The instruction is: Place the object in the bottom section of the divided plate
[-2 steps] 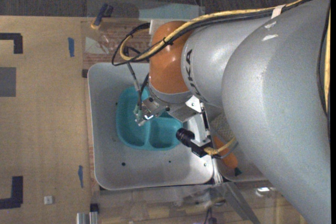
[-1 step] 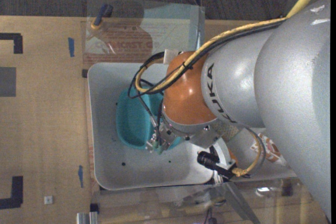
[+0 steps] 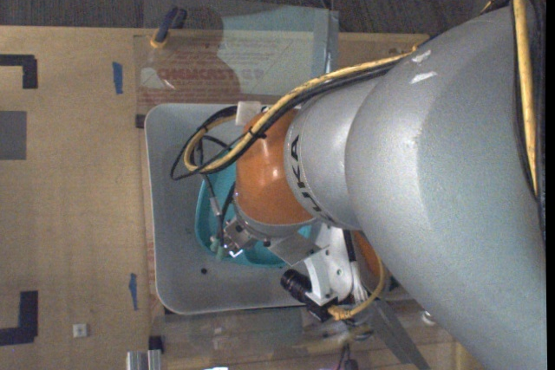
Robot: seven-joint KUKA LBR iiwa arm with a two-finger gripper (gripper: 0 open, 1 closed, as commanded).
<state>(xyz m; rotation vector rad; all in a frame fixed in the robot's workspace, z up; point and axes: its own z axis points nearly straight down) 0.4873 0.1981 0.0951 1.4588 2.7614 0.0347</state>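
My arm (image 3: 416, 178) reaches in from the right and hangs low over the bin (image 3: 169, 212), the orange band (image 3: 264, 178) right above the teal plate (image 3: 208, 212). Most of the plate lies hidden under my wrist; just its left rim and a strip near the bottom show. My gripper (image 3: 232, 243) sits down at the plate, but it is too crowded by the wrist and cables (image 3: 204, 143) for me to tell its state, or whether it carries anything. I cannot make out the object: it may be under my wrist or on the plate beneath it. So I judge I am at the placing stage, over the plate, yet I cannot confirm the object has reached the bottom section. The release and the retreat seem left to do.
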